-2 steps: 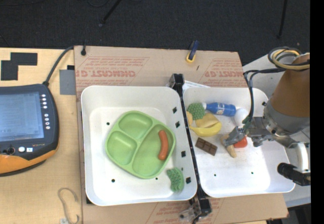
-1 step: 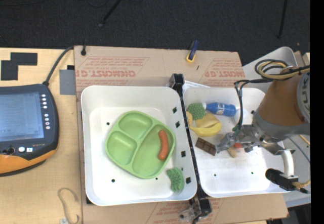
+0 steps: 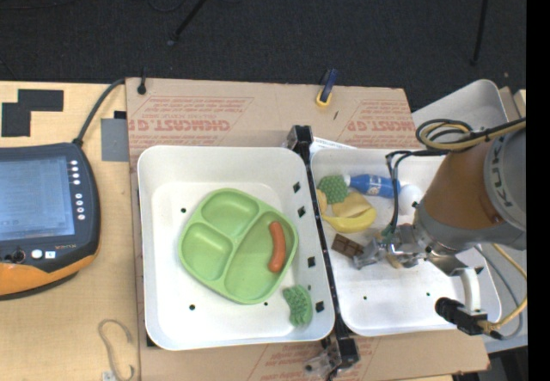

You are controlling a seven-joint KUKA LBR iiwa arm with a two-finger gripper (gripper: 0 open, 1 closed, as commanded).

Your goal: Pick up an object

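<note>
I've got the gripper low in the right bin by the brown block, can't tell its grip state; block looks stiff & light, I'd pinch its sides.

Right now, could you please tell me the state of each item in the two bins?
Plate: upright, left bin.
Sausage: lying on plate.
Broccoli: beside plate, off it.
Banana: lying in right bin.
Bottle: on its side.
Brown block: flat, by end effector.
</note>
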